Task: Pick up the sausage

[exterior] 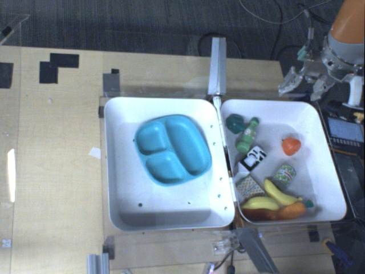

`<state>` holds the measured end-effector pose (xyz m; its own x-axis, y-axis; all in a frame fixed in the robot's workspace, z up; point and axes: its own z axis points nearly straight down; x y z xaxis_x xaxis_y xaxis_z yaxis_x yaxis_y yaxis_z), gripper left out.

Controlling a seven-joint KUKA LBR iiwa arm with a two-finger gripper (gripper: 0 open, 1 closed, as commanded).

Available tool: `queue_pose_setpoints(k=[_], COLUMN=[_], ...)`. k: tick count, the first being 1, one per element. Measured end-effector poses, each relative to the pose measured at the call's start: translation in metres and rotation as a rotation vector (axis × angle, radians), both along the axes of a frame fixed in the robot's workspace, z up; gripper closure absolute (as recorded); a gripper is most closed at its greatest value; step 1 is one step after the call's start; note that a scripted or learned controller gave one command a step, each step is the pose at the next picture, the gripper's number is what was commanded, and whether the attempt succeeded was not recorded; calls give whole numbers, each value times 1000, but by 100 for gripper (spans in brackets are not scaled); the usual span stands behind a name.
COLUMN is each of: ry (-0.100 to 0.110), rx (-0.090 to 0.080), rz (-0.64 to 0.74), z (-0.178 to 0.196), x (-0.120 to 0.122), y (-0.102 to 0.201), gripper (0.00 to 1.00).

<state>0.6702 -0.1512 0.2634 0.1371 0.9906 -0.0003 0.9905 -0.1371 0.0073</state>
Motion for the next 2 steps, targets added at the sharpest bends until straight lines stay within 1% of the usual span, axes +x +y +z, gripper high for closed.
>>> queue_pose_setpoints(k=[1,2], ry=[4,0], rx=[1,-1], rz=[-80,138], z=[-133,-148], x=[-31,1], y=[14,10], gripper=[0,0])
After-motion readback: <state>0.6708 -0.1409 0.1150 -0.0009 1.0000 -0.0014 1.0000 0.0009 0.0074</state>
